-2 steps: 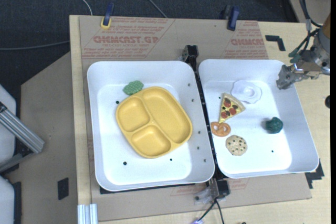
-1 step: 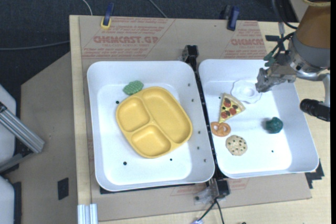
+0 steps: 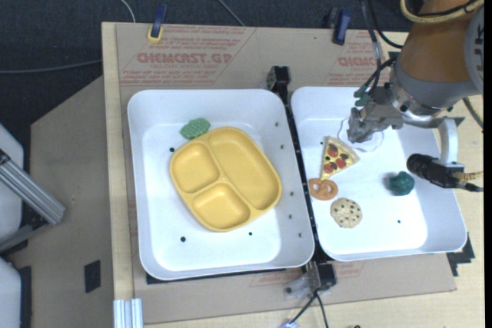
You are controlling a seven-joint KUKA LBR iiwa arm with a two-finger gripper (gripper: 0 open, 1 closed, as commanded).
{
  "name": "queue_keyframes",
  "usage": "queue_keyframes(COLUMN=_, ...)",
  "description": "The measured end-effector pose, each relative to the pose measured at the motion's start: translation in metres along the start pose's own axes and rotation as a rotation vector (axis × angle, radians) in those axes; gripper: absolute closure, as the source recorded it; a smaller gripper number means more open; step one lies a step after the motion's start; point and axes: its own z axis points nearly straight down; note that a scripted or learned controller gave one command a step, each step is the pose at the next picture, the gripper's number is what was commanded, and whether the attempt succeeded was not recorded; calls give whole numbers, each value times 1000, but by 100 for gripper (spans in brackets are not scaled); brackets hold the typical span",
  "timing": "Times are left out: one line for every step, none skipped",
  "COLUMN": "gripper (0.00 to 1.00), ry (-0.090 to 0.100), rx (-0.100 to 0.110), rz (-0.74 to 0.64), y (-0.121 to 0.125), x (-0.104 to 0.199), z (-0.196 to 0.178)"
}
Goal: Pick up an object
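Camera view: grey metal end effector (image 3: 364, 127), grip state unclear, above triangular pizza slice (image 3: 337, 158); round speckled cookie (image 3: 347, 212) nearby.

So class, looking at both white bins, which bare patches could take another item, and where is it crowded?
Left bin: bare floor along the near edge below the yellow divided plate, and its far right corner. Right bin: bare near right corner, beyond the cookie. Crowded: the right bin's left side, where the pizza slice, pretzel and gripper cluster.

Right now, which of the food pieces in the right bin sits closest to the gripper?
The pizza slice: it lies just below-left of the gripper. The pretzel, cookie and teal piece lie farther off.
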Motion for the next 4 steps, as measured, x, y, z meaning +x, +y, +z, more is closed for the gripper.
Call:
queue_keyframes(gripper=100, ry=0, rx=0, rz=-1, y=-12, x=45, z=9)
queue_keyframes(gripper=100, ry=0, rx=1, rz=-1, y=-27, x=92, z=14)
queue_keyframes(gripper=100, ry=1, rx=1, rz=-4, y=-44, x=144, z=14)
queue_keyframes(gripper=0, ry=-1, rx=0, rz=1, y=-43, x=141, z=14)
